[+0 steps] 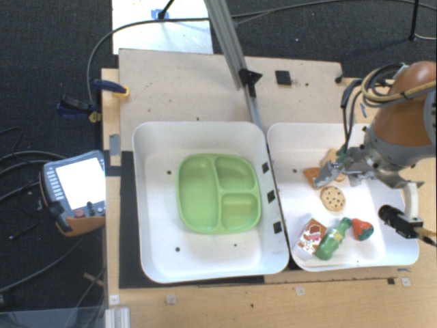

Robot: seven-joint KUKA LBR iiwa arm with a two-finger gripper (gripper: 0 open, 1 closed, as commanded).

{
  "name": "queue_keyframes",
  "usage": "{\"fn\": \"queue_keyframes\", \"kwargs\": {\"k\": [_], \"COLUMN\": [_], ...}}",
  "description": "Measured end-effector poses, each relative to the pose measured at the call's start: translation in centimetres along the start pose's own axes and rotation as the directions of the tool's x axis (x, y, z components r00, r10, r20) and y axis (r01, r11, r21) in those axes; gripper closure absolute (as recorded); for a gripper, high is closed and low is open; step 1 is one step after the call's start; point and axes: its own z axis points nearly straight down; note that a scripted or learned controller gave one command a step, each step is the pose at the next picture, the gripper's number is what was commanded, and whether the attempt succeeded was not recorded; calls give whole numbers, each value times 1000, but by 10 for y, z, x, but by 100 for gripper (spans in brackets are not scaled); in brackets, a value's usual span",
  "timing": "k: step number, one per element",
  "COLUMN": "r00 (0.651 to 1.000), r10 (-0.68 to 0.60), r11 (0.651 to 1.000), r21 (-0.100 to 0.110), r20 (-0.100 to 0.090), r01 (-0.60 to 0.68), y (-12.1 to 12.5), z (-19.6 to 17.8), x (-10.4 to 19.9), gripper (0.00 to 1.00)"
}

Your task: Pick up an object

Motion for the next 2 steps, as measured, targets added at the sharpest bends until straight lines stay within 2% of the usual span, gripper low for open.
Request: {"fn": "queue_keyframes", "kwargs": {"k": [1, 2], "r00": [1000, 1000], "r10": [1, 1], "r11": [1000, 1000], "r21": [3, -14], "r20": [-1, 4], "r01": [-1, -1], "y": [0, 4], "z": [53, 98], "x": [11, 10], "gripper": [0, 0]}}
